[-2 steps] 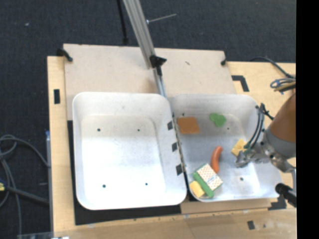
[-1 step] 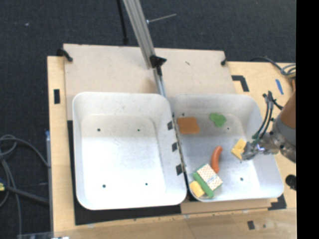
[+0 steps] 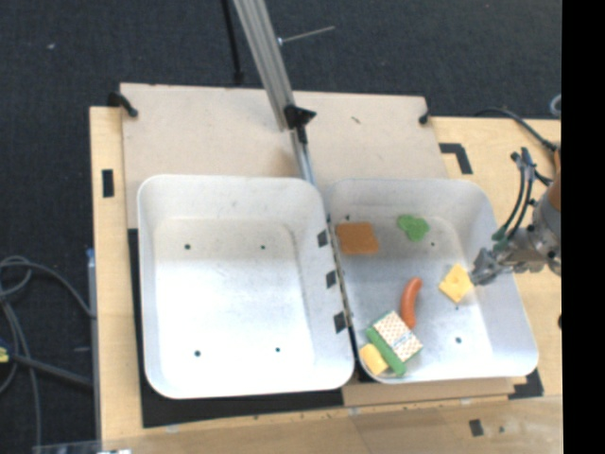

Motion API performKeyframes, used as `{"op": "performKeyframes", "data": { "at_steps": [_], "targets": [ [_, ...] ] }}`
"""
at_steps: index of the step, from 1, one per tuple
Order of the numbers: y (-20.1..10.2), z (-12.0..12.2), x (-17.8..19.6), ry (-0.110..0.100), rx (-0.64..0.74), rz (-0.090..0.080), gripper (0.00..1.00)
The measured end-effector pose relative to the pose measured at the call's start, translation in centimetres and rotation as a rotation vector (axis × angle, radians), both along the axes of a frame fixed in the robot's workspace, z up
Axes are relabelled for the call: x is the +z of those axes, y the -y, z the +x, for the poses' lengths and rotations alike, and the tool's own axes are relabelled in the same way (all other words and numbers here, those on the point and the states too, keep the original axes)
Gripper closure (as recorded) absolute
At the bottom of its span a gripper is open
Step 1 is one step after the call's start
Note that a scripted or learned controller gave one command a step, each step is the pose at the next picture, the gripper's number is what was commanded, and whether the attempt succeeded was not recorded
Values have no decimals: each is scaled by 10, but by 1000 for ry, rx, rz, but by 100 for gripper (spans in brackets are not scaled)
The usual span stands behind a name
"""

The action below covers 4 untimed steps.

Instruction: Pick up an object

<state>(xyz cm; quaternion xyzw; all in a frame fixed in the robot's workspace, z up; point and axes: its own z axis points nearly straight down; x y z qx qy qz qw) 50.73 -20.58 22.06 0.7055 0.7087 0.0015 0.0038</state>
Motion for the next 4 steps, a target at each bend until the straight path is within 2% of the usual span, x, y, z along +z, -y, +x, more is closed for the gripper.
{"op": "performKeyframes", "data": {
  "at_steps": [1,2,3,4],
  "targets": [
    [1,2,54,1,0,-1,100],
    [-45,31,44,-5,2,2,100],
    [-96,47,32,-8,2,3,100],
    [-148,68,40,-5,4,4,100]
  ]
}}
